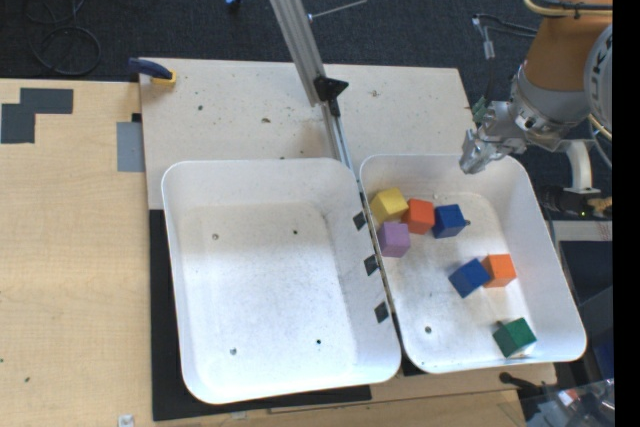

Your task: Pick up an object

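Gripper (478, 158) hovers over upper rim of right white bin (560, 335), finger state unclear. Small green cube (515, 336), lower right, sits isolated: easiest target, descend vertically, centred.

Gripper (480, 155) above far rim of right bin (545, 225). Seven blocks (447, 220) lie in that bin, nearer the camera than the gripper; left bin (200, 215) adjoins leftward.

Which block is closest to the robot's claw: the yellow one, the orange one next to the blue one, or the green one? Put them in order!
From the gripper, in the camera view:
1. Yellow block, at the right bin's upper left.
2. Orange block, mid-bin, touching a blue block.
3. Green block, at the bin's near right corner.
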`<act>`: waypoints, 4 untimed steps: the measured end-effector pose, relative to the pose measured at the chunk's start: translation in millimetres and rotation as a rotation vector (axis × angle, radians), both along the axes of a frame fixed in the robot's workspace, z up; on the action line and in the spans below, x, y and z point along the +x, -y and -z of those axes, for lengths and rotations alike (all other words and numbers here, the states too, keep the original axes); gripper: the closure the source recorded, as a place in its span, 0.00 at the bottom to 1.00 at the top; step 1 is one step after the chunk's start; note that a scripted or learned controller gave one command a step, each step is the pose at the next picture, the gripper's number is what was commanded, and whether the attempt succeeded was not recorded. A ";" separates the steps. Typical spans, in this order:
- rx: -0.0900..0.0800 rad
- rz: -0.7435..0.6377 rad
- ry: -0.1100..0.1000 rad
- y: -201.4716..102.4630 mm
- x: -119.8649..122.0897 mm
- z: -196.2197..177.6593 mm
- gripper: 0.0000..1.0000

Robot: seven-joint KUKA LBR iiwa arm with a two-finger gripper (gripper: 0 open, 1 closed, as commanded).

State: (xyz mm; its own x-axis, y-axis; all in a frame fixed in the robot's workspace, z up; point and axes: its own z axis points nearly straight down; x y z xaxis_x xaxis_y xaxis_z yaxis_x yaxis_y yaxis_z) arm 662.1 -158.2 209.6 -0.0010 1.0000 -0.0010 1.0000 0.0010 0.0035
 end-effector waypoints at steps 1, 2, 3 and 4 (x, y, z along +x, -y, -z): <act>0.004 -0.002 -0.008 -50.5 -21.8 5.8 1.00; 0.004 -0.002 -0.009 -102.3 -43.4 9.9 1.00; 0.004 -0.004 -0.009 -162.8 -61.0 2.7 1.00; 0.004 -0.003 -0.009 -207.1 -80.7 -8.0 1.00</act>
